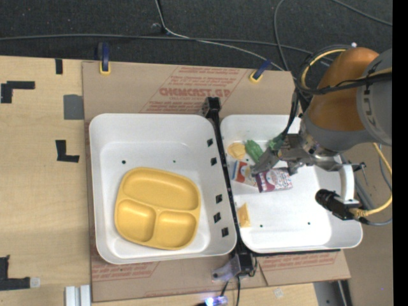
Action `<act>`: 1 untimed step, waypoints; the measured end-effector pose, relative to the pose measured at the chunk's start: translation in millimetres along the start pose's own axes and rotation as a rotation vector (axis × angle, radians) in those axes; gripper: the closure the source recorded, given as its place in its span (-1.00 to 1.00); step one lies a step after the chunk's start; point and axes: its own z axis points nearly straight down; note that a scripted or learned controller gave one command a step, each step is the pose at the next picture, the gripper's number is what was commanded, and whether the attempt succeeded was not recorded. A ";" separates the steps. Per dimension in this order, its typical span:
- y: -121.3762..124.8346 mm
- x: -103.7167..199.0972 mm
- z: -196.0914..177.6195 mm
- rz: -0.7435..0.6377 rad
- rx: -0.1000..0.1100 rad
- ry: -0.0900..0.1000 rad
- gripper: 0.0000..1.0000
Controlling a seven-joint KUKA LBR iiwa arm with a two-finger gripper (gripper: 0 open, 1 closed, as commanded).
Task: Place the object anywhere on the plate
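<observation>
R bin (338,238): gripper (266,163), open/shut unclear, over packets (268,178), green item (255,149). L bin (102,139): yellow plate (157,208), unobstructed.

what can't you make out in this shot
- Gripper: the wrist hangs over it in the camera view, so the fingers and anything between them are hidden.
- Packets in the right bin: partly under the arm, labels too small to read.
- Small yellow piece by the divider: too small to identify.
- Arm: cut off by the right edge.
- Plate in the left bin: fully visible, three compartments.
</observation>
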 end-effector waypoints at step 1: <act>26.3 49.0 -9.4 0.000 -0.001 0.000 1.00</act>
